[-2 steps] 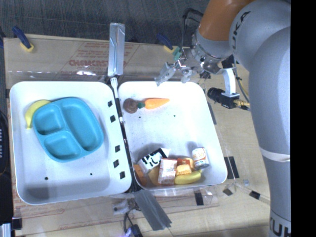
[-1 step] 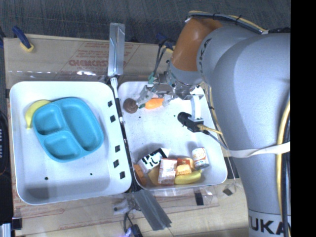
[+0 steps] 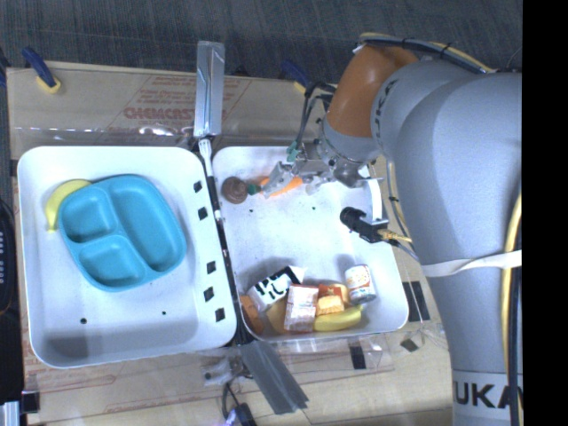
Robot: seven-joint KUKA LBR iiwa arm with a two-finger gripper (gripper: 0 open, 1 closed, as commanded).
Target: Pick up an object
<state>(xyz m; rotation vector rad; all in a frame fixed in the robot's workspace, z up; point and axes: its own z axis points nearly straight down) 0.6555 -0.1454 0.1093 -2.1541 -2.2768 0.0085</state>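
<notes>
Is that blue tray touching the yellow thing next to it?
Touching, as far as the camera view shows: the blue divided tray overlaps the yellow banana-like object in the left bin, with no gap visible between them.

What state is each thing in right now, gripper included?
Gripper: low over the right bin's far end, by the carrot; fingers unclear.
Carrot: lying flat on the bin floor.
Brown ball: resting near the divider.
Small can: tipped on its side.
Banana: lying against the near wall.
Blue divided plate: flat in the left bin.
</notes>
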